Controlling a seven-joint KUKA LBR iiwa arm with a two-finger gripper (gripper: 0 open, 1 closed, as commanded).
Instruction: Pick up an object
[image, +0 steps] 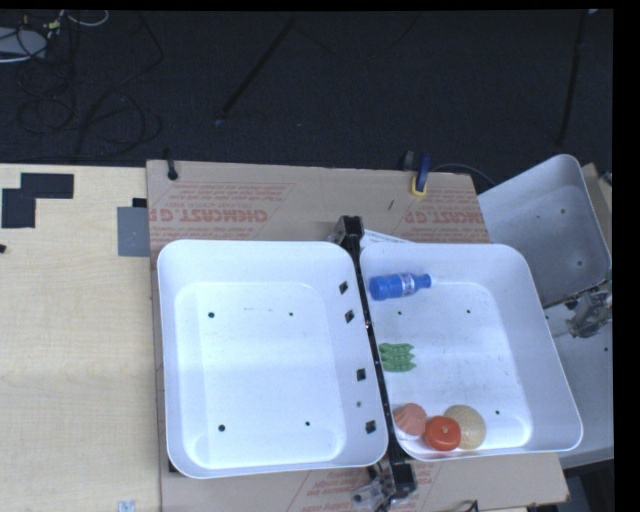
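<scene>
- Two white bins sit side by side: the left bin at nine o'clock of the scene and the right bin at three o'clock. Their inner rims touch along a black strip.
- There are five loose objects, all in the right bin.
- One blue bottle lies on its side at eleven o'clock in that bin, with its paler cap pointing toward three o'clock.
- One small green piece lies at nine o'clock in the bin, close to the inner wall and well apart from the bottle.
- Three round things cluster at seven o'clock in the bin. They are one pinkish disc, one red round piece and one pale tan round piece. The red one touches both of its neighbours.
- One printed cardboard sheet lies under both bins, on the pale wooden bench.
- One blue and yellow clamp sits at the cardboard's twelve o'clock edge.
- One grey metal panel stands at two o'clock of the right bin.
- I cannot tell how wide the gripper is set or whether it holds anything. None of the five objects is lifted off the bin floor.
</scene>
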